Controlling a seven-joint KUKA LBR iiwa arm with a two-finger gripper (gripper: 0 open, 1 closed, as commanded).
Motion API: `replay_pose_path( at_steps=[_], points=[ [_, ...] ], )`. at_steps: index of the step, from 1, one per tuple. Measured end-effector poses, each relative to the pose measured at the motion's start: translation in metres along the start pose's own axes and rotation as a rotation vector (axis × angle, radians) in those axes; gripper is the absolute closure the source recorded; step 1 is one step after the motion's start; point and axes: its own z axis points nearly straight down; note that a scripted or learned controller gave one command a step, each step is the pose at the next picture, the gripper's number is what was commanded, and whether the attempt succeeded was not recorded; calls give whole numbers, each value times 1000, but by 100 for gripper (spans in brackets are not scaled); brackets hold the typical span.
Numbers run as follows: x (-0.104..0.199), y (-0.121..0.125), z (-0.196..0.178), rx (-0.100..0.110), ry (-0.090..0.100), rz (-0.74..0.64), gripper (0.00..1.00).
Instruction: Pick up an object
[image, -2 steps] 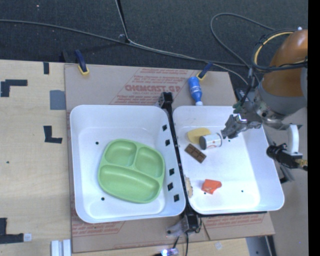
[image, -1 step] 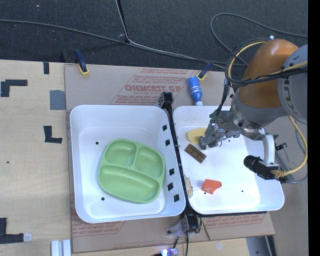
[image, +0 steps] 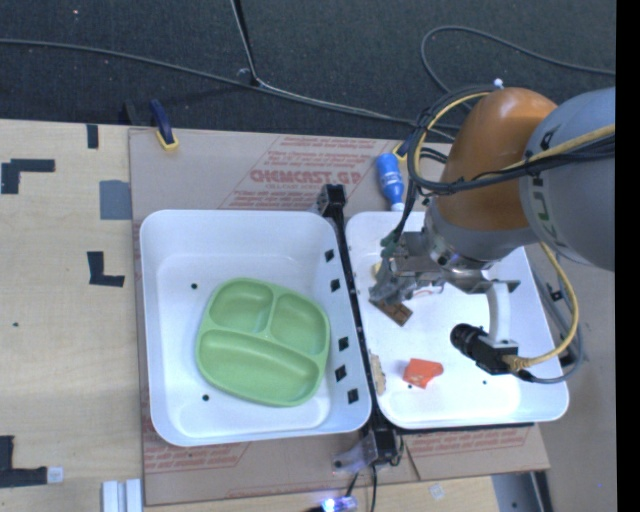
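Orange object (image: 422, 372) lies free on the floor of the right bin (image: 540, 405), near its front.
The gripper (image: 392, 296) hangs above the bin's left part, up and left of the object; a small brown thing (image: 398, 314) shows at its tips, perhaps pinched, though finger spread cannot be told. The green divided plate (image: 264, 341) lies in the left bin (image: 170, 250).

left bin (image: 160, 250): divided plate (image: 264, 341) | right bin (image: 540, 400): wedge (image: 422, 372), gripper (image: 395, 290) behind it
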Motion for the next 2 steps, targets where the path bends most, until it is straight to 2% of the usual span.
replay_pose_path(
  at_steps=[2],
  points=[
    [99,-19,19,3,-1,0,100]
  ],
)
